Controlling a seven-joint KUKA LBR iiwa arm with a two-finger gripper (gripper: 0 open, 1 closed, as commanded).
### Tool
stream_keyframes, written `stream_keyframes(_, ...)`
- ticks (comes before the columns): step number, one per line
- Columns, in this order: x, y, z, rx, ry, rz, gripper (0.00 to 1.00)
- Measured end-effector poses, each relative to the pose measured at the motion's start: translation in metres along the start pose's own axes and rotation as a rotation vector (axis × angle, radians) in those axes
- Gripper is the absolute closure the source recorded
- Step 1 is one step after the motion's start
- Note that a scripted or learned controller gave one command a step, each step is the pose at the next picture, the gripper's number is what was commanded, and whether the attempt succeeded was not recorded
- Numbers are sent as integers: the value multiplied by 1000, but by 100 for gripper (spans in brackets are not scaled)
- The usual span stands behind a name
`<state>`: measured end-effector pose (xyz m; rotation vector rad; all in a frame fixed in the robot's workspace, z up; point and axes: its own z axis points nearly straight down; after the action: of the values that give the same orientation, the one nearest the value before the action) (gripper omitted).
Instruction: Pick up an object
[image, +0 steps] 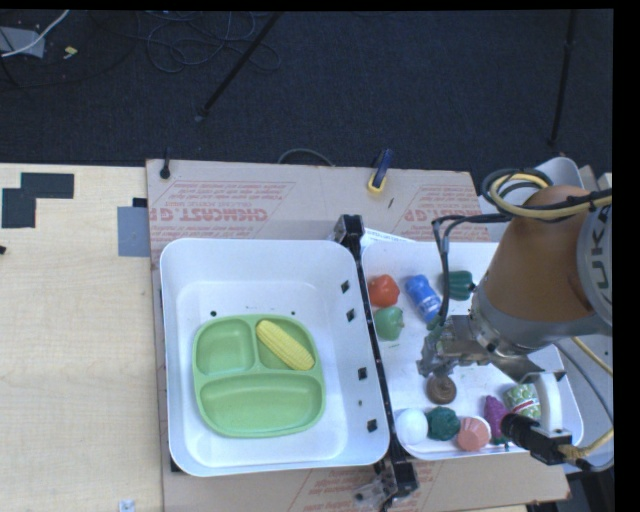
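My gripper (440, 362) hangs low over the middle of the right bin (470, 262), under the orange wrist band. A small brown round object (441, 389) lies right below it; I cannot tell whether they touch. Around it in the bin lie a red tomato (383, 291), a green pepper (388, 322), a blue can (423, 296) and a dark green piece (459, 284). Along the near wall sit a white ball (411, 425), a teal lump (443, 424), a pink-red piece (473, 433), a purple piece (495, 413) and a green-and-white can (523, 401).
The left bin (200, 270) holds a green divided plate (258, 400) with a yellow corn cob (286, 344) in its upper right compartment. A black divider (365, 340) runs between the bins. The arm's bulk covers the right bin's right side.
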<state>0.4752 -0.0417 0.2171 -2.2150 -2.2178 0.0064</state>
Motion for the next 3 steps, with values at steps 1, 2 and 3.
stream_keyframes(1, -9, 7, -19, -5, -2, 4, 100)
stream_keyframes(2, -3, 9, -19, -4, -1, 1, 100)
stream_keyframes(3, -4, 1, 0, -2, -1, 2, 100)
